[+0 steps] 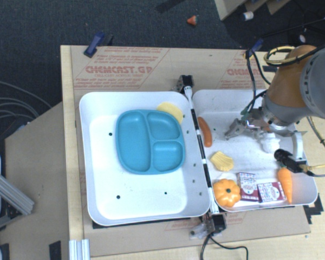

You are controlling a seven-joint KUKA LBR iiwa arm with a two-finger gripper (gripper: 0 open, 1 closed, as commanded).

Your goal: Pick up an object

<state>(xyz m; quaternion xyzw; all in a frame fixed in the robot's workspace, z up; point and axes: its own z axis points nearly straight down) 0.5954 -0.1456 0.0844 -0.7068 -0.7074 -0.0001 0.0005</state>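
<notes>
The grey arm (314, 85), its orange band uppermost, reaches in from the right and bends downward at the wrist. Its gripper (239, 128) points left, fingers (233, 131) apparently spread slightly, though the metalwork blurs together.

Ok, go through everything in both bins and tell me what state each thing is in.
blue tray: upright in left bin, compartments bare
yellow piece: tucked behind tray
hot dog: lying by divider
chip: flat
pumpkin: upright
cartons: flat, side by side
carrot: lying
gripper: over right bin
</notes>
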